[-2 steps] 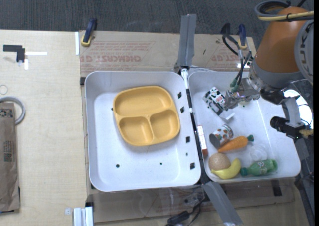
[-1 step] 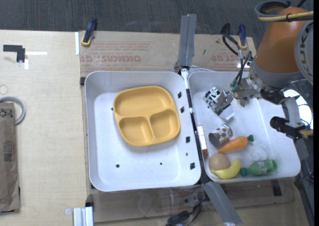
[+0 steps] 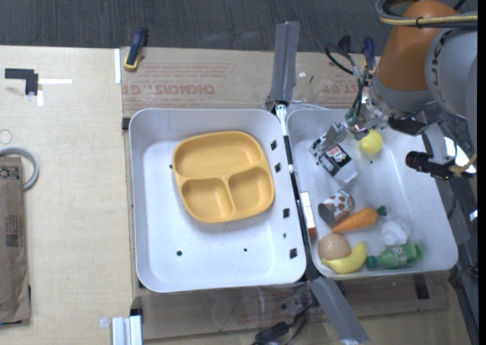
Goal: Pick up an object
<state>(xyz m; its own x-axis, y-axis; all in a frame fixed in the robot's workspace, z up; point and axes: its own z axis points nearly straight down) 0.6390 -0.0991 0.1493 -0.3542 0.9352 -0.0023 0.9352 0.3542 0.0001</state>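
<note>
My gripper [image 3: 332, 155] is low in the upper left part of the right bin [image 3: 425, 191], reaching in from the orange-banded wrist [image 3: 402, 47]. A small yellow lemon [image 3: 370, 143] lies just to its right, close beside it but not in its grasp. Below the gripper sit a small patterned can [image 3: 338, 204] and an orange carrot [image 3: 355, 219]. Along the bin's front edge lie a brown round fruit [image 3: 333, 245], a yellow banana [image 3: 348, 261] and a green bottle [image 3: 395, 255]. A clear plastic piece [image 3: 392, 231] rests above the bottle.
The left bin [image 3: 152, 207] holds a yellow three-compartment plate [image 3: 222, 175]. A ridge [image 3: 292, 184] divides the two bins. Bare white floor shows in the right bin's right half. A brown paper bag [image 3: 11, 237] lies on the bench at far left.
</note>
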